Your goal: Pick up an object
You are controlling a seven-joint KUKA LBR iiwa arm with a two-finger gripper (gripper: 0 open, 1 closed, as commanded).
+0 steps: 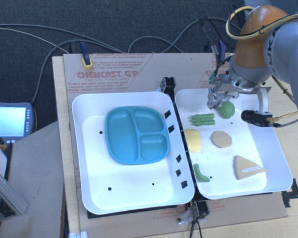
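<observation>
Camera view: hand point(217, 101) touching green ball point(227, 110), right bin point(270, 149).

Both white bins point(93, 188): smooth moulded plastic, slight sheen. Blue divided tray point(137, 135): smooth plastic, soft gloss along ridges. Desk point(68, 95) surface: matt brown board, printed red lettering, cardboard-like. Arm point(285, 49): smooth grey casing, glossy orange band point(256, 28). Tool point(219, 100): dull metal look, detail too small to confirm. Green ball point(227, 110), pea pod point(203, 119), yellow piece point(193, 139), tan disc point(222, 139), wedge point(247, 166): matt, plastic-like. Surrounding floor point(133, 17): dark, rough carpet texture.
</observation>
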